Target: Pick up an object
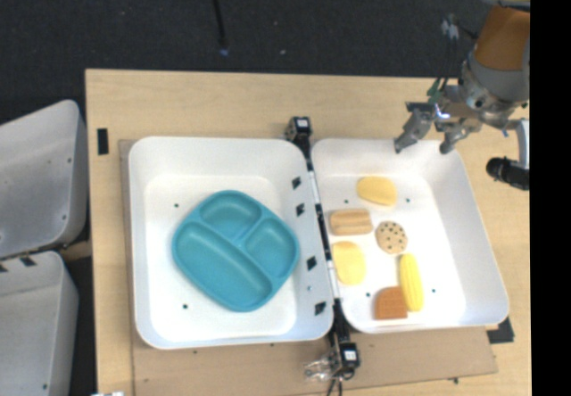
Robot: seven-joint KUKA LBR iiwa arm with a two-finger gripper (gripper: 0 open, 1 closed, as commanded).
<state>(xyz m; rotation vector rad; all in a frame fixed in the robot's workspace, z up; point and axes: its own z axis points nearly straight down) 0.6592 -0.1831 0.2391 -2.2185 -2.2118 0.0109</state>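
The worktop [107,100] holds two white bins. The left bin [143,207] has a blue tray [234,249]. The right bin [455,234] has small food toys [376,191]. The pincer [428,137] hangs above its far edge, fingers apart, holding nothing.

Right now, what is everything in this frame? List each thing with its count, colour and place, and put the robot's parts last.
bench: 1, light wood, under both bins
left bin: 1, white, left half of the bench
right bin: 1, white, right half of the bench
divided plate: 1, teal, in the left bin
oval bun: 1, yellow-orange, upper middle of the right bin
long roll: 1, tan, left side of the right bin
cookie: 1, tan with dark spots, centre of the right bin
yellow piece: 1, yellow, below the long roll
corn cob: 1, yellow, lower part of the right bin
orange piece: 1, orange-brown, lower part of the right bin, beside the corn cob
arm: 1, grey with an orange band, upper right
gripper: 1, grey, open, above the right bin's far edge, holding nothing
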